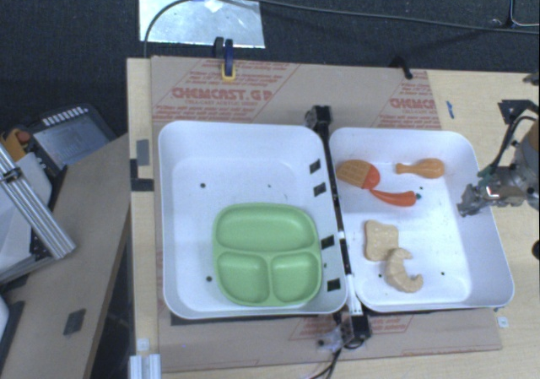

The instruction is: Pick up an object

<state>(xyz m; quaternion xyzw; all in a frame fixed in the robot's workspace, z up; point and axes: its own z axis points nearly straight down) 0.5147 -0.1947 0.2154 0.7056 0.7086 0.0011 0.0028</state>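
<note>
Green divided tray [267, 253] in left bin [181, 200], croissant [403, 270], cracker [380, 239], carrot in right bin [472, 225], claw [472, 198] state unclear

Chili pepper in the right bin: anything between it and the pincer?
Nothing visible. The pincer sits at the right bin's right rim; bare white floor lies between it and the chili pepper.
</note>
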